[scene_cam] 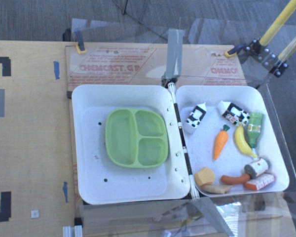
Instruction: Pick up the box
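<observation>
Camera view. End effector: state cannot be determined from this view.

Counter (29,132): wooden, carrying two shallow white bins side by side, touching along their inner rims.

Left bin (89,181): one item, a green divided plate (136,137) with three compartments, lying flat near the centre.

Right bin (202,149): ten items.
- Box (260,181): one, red and white, lying flat in the near right corner, just beside the sausage's right end and below the can.
- Black-and-white patterned cartons: two, one (196,116) close to the inner rim and one (235,114) toward the far side.
- Carrot (220,142): one, mid-bin, leaf end pointing away.
- Banana (243,142): one, right of the carrot.
- Green packet (255,125): one, touching the banana's right side.
- Can (256,167): one, white, on its side.
- Sausage (234,179): one, red.
- Orange wedge (204,176): one.
- Tan piece (216,188): one, against the near wall, kind uncertain.
</observation>
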Motion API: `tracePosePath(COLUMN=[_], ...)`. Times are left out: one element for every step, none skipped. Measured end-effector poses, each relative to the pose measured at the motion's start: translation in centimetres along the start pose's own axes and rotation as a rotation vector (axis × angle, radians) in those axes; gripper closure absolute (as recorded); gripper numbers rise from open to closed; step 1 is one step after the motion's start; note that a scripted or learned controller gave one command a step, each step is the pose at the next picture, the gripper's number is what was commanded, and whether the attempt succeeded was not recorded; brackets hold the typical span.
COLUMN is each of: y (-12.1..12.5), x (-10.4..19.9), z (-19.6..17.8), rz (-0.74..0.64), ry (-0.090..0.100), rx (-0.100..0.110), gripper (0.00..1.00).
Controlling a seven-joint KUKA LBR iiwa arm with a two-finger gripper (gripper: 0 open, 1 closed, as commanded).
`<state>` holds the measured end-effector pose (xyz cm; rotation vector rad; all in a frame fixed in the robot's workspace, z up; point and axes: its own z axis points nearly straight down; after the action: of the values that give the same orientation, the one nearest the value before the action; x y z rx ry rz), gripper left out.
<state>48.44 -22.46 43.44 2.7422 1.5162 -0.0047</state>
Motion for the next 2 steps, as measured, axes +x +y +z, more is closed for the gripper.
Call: tracePosePath(y=[0.17,0.35], x=[0.09,0.19], z=[-0.99,-1.99], rz=[-0.002,-0.005], ry=[-0.002,-0.005], rx=[-0.002,-0.004], gripper=[1.0,1.0])
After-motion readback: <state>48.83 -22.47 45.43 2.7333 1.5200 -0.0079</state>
